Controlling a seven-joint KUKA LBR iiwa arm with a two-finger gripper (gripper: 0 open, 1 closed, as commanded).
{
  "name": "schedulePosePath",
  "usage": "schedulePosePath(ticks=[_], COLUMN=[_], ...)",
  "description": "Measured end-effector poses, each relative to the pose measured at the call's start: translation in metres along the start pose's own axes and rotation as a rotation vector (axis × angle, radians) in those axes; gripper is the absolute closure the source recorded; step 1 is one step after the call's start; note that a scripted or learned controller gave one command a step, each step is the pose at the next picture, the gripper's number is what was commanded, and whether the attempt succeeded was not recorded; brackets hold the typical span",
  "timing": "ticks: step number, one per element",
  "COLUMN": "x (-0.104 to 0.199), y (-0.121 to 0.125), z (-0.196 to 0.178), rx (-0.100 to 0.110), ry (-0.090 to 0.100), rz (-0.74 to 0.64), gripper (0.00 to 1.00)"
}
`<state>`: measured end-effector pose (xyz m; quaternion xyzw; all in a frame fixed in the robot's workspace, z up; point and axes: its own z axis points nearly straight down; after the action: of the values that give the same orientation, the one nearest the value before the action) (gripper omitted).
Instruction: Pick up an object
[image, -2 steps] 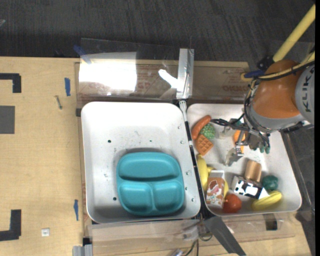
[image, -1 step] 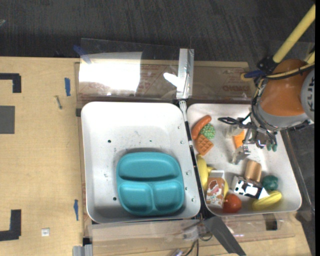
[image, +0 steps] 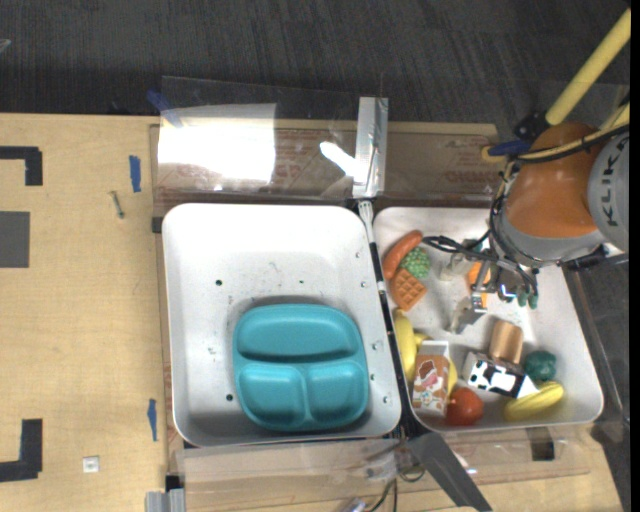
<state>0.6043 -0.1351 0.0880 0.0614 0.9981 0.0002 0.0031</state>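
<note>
Fingers (image: 470, 315) state unclear, w/ brown cylinder (image: 505, 341), waffle (image: 407, 288), banana (image: 404, 343) nearby.

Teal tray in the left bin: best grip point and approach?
Judging by pose, grip the teal tray by its far rim, coming straight down. It lies flat, too wide to span, and its near edge sits tight against the left bin wall.

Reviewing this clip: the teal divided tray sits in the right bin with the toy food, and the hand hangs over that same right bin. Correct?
Not quite. The camera view shows the teal divided tray alone in the left bin. The toy food lies in the right bin, and the hand does hang over that right bin.
</note>
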Motion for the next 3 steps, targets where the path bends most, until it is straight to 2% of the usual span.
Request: schedulePosePath(ticks=[1, 2, 3], x=[-0.002, -0.002, -0.022], y=[0.001, 0.001, 0.005], z=[-0.012, -0.011, 0.000], rx=[0.000, 0.000, 0.001], ry=[-0.007, -0.005, -0.002], rz=[-0.001, -0.001, 0.032], gripper=[1.00, 0.00, 0.00])
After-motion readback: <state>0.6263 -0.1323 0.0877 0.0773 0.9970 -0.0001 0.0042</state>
